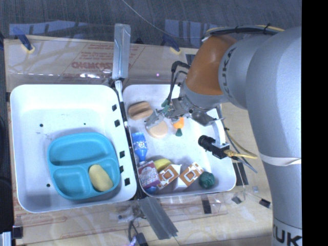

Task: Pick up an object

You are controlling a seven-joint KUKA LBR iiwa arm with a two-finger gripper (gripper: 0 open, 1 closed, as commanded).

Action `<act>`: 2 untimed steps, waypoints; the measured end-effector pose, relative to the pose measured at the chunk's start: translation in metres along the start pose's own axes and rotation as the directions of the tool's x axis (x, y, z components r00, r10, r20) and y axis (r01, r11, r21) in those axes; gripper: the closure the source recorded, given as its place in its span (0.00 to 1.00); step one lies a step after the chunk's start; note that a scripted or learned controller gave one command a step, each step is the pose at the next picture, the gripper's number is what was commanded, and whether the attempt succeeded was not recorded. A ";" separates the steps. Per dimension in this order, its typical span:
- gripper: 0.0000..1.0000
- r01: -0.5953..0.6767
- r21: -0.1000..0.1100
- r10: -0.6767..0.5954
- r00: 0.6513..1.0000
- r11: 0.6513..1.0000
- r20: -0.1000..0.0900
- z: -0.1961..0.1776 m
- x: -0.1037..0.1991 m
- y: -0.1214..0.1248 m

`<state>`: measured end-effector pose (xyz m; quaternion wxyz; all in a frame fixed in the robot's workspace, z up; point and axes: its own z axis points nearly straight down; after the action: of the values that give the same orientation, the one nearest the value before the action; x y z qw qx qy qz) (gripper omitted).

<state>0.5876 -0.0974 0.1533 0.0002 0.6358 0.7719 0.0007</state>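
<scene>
My gripper point(163, 115) hangs low over the upper middle of the right bin point(223, 163). Right below and against it lies a pale beige round piece point(158, 130). A brown bread roll point(140, 109) sits just to its left, and a small orange carrot point(178, 123) just to its right. Whether anything is held is hidden by the wrist.
Along the right bin's front lie a blue bottle point(139, 145), a yellow banana point(162, 163), a red packet point(148, 177), two orange-and-white boxes point(168, 175) point(190, 173) and a dark green lump point(207, 179). The left bin point(31, 111) holds a blue divided plate point(72, 152) with a yellow lump point(100, 178).
</scene>
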 end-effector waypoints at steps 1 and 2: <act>0.00 0.026 -0.005 -0.026 1.000 1.000 0.002 0.056 -0.053 -0.001; 0.00 0.132 0.004 -0.132 0.991 0.991 -0.001 0.061 -0.022 0.010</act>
<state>0.6015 -0.1175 0.0927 -0.0015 0.5833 0.8123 -0.0006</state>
